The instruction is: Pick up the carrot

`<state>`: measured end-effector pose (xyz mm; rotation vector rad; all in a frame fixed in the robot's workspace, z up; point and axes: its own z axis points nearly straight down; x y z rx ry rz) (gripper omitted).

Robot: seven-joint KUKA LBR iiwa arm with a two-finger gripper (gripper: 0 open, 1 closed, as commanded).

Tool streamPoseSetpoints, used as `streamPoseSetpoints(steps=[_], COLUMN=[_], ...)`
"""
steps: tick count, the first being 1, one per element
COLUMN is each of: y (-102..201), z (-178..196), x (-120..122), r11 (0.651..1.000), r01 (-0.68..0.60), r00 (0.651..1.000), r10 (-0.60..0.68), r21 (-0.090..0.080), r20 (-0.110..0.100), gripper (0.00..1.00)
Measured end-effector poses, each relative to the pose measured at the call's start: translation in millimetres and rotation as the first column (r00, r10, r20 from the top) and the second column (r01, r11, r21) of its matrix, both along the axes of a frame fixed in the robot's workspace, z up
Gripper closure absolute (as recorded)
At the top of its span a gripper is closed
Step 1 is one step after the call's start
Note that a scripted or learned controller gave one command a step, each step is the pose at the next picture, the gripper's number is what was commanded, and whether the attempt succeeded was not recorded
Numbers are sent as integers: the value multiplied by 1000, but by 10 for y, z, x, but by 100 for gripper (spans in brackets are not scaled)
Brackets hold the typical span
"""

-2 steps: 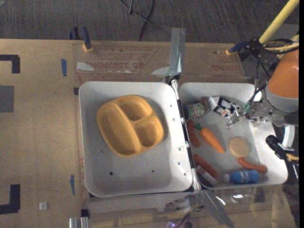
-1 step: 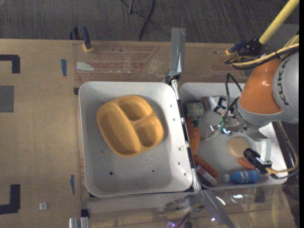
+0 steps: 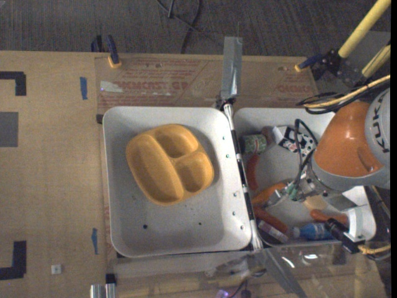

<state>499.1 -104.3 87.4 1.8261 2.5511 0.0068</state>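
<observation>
The carrot (image 3: 267,195) is an orange, elongated piece lying at a slant in the left half of the right bin (image 3: 276,118). My gripper (image 3: 292,191) hangs low over the bin, right at the carrot's right end, below the arm's orange band. The tip of the tool overlaps that end of the carrot, so the contact itself is hidden by the wrist and cables.
In the right bin also lie a green can (image 3: 254,143), a red sausage-like piece (image 3: 252,170), a hot dog (image 3: 272,218), a blue bottle (image 3: 313,231), a second orange piece (image 3: 325,216) and a small printed box (image 3: 286,138). The left bin (image 3: 124,222) holds a yellow divided plate (image 3: 170,163).
</observation>
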Motion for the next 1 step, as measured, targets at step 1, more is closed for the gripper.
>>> streamPoseSetpoints(steps=[1], y=[-312], z=[18], x=[-160], r11=[912], r01=[-411], r00=[912], r10=[411], r21=[-8], r20=[4], gripper=[0])
